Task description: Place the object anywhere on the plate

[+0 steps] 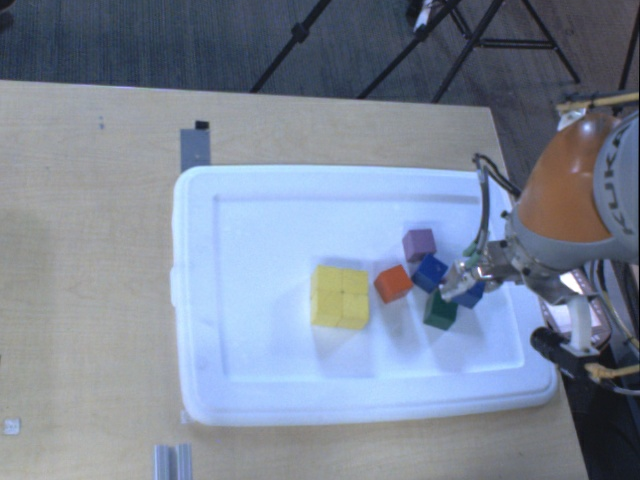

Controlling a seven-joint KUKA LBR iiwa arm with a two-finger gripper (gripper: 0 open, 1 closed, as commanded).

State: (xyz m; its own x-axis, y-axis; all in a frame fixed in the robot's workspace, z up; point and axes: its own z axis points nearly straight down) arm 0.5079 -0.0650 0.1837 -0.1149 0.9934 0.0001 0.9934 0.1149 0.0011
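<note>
- Hovering low at the right of the white bin (200, 298), the gripper (462, 286) sits among small blocks — its grip cannot be told.
- Blue block (430, 270) and green block (439, 313) flank it — likely light, rigid, best pinched across flat faces.
- Yellow square (339, 296) lies left.

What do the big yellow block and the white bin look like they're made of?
The large yellow square block looks like painted wood or matte plastic: flat even colour, crisp edges, faint seams dividing its top. The shallow white bin looks like moulded plastic: rounded rim, smooth, slightly glossy surface.
</note>
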